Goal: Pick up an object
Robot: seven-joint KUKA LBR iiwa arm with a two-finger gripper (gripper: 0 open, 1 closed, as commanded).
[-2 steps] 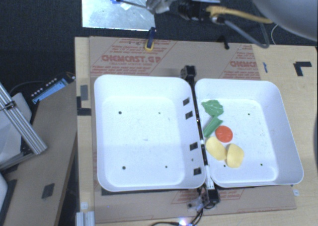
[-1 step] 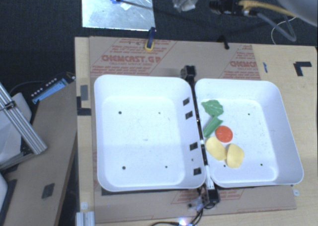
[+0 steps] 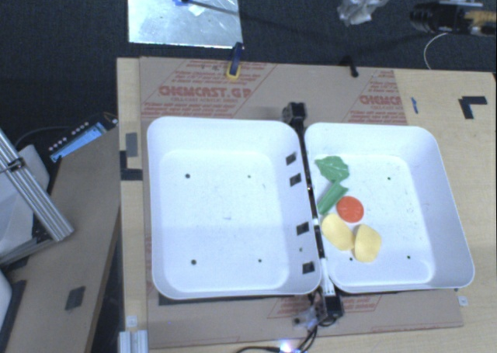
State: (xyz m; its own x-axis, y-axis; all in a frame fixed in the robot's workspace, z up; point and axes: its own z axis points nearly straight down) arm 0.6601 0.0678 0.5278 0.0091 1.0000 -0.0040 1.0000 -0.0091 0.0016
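Hanging high at the top edge of the view, the gripper (image 3: pixel 363 4) sits well away from both bins, over the dark floor beyond the bench. Its pale, blurred shape narrows toward the lower end, and whether it is wide or narrow cannot be told; nothing can be seen in its grasp.

Well below the gripper, toward the near side of the bench, lies the right bin (image 3: pixel 435 188). All the small things are gathered along this bin's left side, close to the wall it shares with its neighbour. Nearest the gripper is a green leafy piece (image 3: pixel 332 166). Just below it, slanting down and to the left, lies a green stick (image 3: pixel 331 197). A red disc (image 3: pixel 350 209) rests just beside the lower end of the stick, on its right. Farthest from the gripper are two yellow lumps: one yellow lump (image 3: pixel 335 230) under the red disc and touching it, and a second yellow lump (image 3: pixel 367 243) pressed against the first on its right.

Down and to the left of the gripper is the left bin (image 3: pixel 167 150). Both bins rest on a brown board with red lettering (image 3: pixel 203 91). Level with the gripper and far to its left, a shiny metal sheet (image 3: pixel 155 10) lies on the floor.
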